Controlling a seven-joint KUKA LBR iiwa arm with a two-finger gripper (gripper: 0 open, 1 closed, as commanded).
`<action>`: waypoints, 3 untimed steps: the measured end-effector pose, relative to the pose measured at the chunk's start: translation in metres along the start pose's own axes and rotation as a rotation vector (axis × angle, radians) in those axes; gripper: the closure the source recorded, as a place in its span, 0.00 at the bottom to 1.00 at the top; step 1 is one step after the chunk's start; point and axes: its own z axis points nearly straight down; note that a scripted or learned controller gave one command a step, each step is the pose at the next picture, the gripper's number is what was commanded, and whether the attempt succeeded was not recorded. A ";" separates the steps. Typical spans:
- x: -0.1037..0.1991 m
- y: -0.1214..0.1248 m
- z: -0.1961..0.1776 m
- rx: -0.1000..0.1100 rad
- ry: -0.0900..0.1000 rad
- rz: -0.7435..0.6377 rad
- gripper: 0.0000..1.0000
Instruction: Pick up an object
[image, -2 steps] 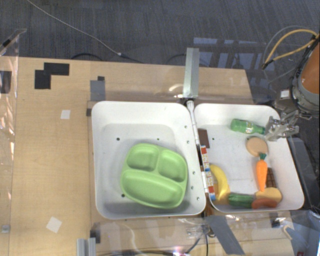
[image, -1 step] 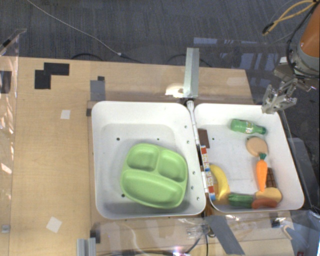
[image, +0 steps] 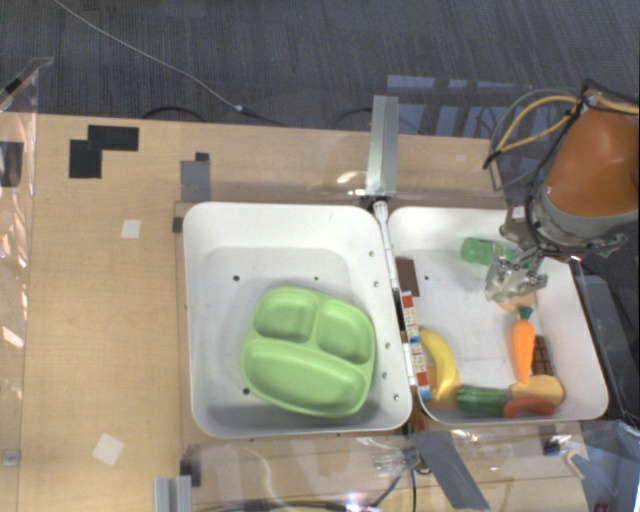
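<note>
The arm's grey body and orange band loom over the upper right of the right bin (image: 590, 400), and the gripper (image: 515, 283) hangs low beneath them; whether it is open, closed or gripping anything I cannot tell. No object can be seen caught in it.

The main risk, as I judge it, is a miss. The nearest candidates are small and lie close to the tool: a descent slightly off could clip the carrot (image: 523, 345) just below it and roll it aside, or nudge the green block (image: 478, 250) just to its left against the bin wall. The smooth toy surfaces could also slip out of a shallow pinch.

Well to the tool's left, in the left bin (image: 200, 300), sits a broad pale-green divided plate (image: 310, 350), glossy moulded plastic with three shallow wells; too wide and flat to pinch easily. Both bins are shallow, white and rounded at the corners.

Down and left of the tool lies a curved yellow banana (image: 441, 365). Below the tool, past the carrot, a dark green cucumber-like piece (image: 481, 399) and a red and tan lump (image: 535, 396) crowd the bin's near edge, touching one another. The carrot is a tapered orange cone with a green top
</note>
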 end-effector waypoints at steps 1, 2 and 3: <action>0.030 0.038 0.000 0.011 0.002 -0.293 1.00; 0.029 0.038 -0.001 0.012 0.001 -0.293 0.00; 0.038 0.104 0.031 0.022 0.002 -0.109 0.00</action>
